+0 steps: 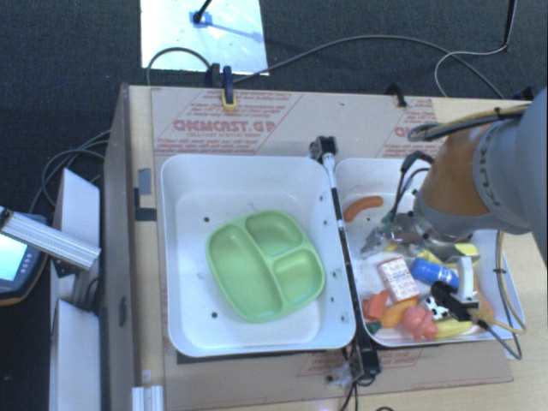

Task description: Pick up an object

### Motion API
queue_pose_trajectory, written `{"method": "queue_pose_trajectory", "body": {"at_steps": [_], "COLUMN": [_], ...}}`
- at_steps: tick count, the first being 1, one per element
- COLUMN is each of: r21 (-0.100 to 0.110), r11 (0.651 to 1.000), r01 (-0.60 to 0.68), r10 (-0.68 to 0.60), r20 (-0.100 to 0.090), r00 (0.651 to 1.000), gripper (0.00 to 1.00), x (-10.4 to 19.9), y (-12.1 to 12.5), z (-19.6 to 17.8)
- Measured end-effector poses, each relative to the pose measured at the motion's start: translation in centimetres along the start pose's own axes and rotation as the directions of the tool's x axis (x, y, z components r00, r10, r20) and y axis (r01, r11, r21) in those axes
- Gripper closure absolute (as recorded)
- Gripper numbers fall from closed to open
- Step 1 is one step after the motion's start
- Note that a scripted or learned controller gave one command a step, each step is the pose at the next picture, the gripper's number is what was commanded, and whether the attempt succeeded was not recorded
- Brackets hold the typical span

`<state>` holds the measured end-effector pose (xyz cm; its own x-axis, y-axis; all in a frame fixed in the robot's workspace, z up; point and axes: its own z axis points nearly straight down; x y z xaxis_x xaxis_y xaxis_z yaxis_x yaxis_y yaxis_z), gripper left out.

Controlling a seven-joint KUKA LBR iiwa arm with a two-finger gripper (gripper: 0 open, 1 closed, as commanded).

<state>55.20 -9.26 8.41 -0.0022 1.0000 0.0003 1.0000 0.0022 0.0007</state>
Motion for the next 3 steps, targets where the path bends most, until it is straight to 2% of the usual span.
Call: {"method": "queue_pose_trajectory", "body": {"at_steps": [1, 2, 3], "r21": [-0.002, -0.003, -0.004], "r11": [1.0, 1.0, 1.0], "r01": [0.002, 0.005, 0.003], "r10": [-0.002, -0.005, -0.003], "r20": [0.0, 0.0, 0.0], "r00": [1.0, 1.0, 1.0], "gripper": [0.0, 1.0, 1.0], "x": [0.9, 0.9, 6.6], "y": [5.0, 5.0, 7.5], "z": [-0.1, -1.1, -10.2]}}
